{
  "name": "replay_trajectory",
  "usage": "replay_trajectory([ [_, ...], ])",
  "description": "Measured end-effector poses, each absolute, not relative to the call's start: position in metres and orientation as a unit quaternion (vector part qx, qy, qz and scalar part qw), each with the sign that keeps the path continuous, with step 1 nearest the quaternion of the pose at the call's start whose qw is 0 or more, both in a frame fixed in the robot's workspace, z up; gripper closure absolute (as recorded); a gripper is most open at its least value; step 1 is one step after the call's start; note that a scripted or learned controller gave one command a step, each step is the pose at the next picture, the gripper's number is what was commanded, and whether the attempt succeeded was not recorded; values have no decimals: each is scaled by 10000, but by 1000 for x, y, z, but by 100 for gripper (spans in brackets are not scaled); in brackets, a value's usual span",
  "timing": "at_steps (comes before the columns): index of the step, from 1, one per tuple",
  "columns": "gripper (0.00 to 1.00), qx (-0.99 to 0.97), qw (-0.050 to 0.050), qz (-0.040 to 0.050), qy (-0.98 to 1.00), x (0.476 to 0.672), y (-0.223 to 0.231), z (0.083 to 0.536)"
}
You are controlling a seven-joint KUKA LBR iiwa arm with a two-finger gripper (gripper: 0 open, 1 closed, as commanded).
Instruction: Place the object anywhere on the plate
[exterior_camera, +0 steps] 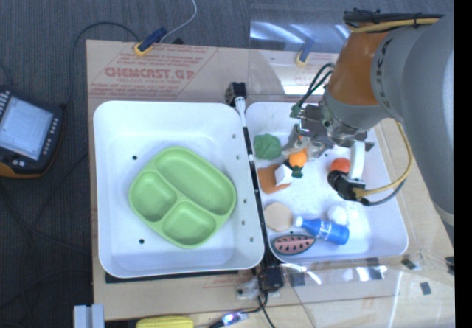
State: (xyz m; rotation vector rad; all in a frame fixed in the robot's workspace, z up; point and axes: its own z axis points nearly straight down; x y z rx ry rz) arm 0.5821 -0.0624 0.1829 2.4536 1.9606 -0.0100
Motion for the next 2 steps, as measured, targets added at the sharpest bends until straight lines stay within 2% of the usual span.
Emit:
replay_trajectory([
  [1, 100, 7779, -17, -27, 6284, 557, 11, 182],
  [2, 0, 7790, -12, -32, 6270, 557, 8, 182],
])
